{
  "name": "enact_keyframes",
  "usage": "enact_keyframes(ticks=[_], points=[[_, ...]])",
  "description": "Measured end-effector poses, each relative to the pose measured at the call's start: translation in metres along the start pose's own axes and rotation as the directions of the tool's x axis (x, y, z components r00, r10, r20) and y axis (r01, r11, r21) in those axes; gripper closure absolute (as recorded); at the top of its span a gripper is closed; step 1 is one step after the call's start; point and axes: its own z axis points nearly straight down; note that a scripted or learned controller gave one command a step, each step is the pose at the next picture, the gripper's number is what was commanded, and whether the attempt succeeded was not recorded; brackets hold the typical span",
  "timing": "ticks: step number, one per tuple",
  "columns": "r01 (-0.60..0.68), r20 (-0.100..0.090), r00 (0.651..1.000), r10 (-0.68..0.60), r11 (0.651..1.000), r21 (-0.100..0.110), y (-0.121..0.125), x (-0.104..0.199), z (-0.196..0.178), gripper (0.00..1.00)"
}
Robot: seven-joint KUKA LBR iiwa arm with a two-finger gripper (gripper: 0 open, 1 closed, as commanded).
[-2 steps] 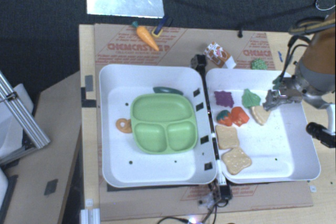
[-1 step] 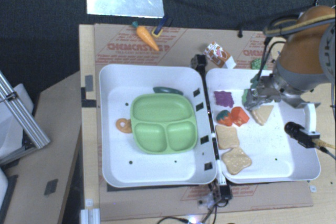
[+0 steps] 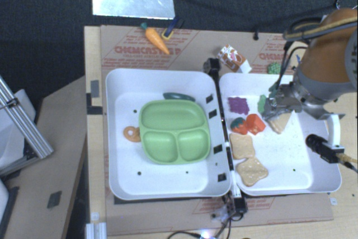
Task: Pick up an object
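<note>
The pincer (image 3: 275, 109) is low over the right bin (image 3: 296, 179), near its upper part, and I cannot tell its state because the grey wrist hides it. Just under it lies a pale wedge-shaped piece (image 3: 280, 121), which seems to touch the pincer tip, but I cannot tell if it is held. To the left of the pincer a small green piece (image 3: 262, 103) stands very close. A little lower and left is a red piece (image 3: 253, 124) with a dark green part (image 3: 238, 121) beside it. A purple piece (image 3: 239, 104) lies further left, near the wall between the bins. Two tan slices like bread, one (image 3: 242, 146) above the other (image 3: 251, 170), lie in the lower left of this bin.

In the left bin (image 3: 120, 176) a green divided plate (image 3: 172, 130) takes the middle, with a small orange ring (image 3: 132, 134) at its left and a dark green thing (image 3: 179, 97) at its upper edge.

On the table (image 3: 196, 42) behind the bins lie a toy carrot (image 3: 156, 40), a small red and white packet (image 3: 231, 57) and a green thing (image 3: 273, 68).
</note>
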Motion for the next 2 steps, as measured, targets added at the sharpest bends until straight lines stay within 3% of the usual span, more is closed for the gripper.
enact_keyframes(ticks=[1,2], points=[[-0.005,0.001,1.000,0.005,1.000,0.000,0.006,-0.004,0.017,1.00],[-0.002,0.001,1.000,0.002,1.000,-0.001,-0.003,0.000,0.004,1.00]])
